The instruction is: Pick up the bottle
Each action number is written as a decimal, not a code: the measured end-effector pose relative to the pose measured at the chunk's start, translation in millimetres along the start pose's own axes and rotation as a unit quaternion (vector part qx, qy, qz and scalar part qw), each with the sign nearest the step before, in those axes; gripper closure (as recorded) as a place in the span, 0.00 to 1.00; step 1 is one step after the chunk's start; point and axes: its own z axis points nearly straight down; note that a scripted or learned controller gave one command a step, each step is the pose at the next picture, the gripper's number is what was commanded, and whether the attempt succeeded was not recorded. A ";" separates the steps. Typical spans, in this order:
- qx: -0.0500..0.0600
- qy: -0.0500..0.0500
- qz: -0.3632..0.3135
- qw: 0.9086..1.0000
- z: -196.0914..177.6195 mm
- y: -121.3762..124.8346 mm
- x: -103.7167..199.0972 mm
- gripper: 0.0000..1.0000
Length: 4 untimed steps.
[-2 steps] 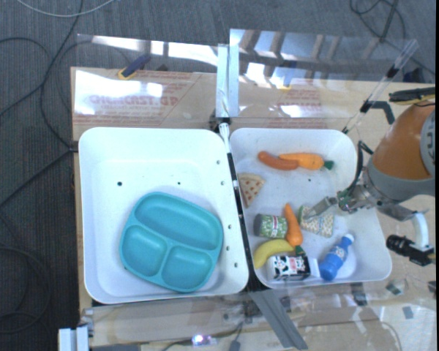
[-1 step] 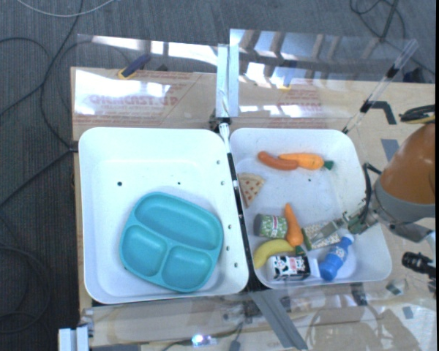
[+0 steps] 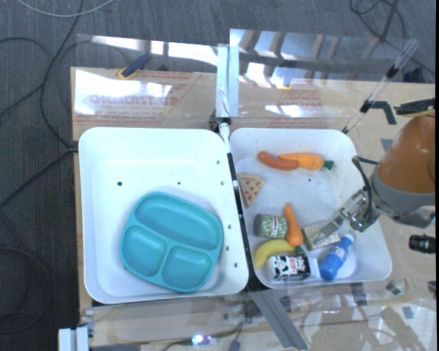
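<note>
The bottle (image 3: pixel 335 258) is small, blue and white, and lies tilted near the front right corner of the right bin (image 3: pixel 373 269). My gripper (image 3: pixel 320 234) hangs low over that bin, just above and to the left of the bottle, reaching in from the right. Its metal tip points toward a small orange carrot (image 3: pixel 293 226). Nothing shows in its grasp. The orange band of the arm (image 3: pixel 413 156) is at the right edge.
Close to the bottle lie a milk carton (image 3: pixel 289 267), a banana (image 3: pixel 271 251) and a green can (image 3: pixel 271 225). Farther back are a pizza slice (image 3: pixel 250 187), a red sausage (image 3: pixel 276 161) and a large carrot (image 3: pixel 309 161). The left bin (image 3: pixel 102 167) holds a teal divided plate (image 3: pixel 172 241).
</note>
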 end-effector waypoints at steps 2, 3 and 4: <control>-0.009 -0.010 0.071 0.997 -13.8 -13.3 10.5 1.00; 0.005 0.007 0.071 0.997 -46.1 -1.1 47.4 1.00; 0.005 0.007 0.071 0.997 -46.1 -1.1 47.4 0.00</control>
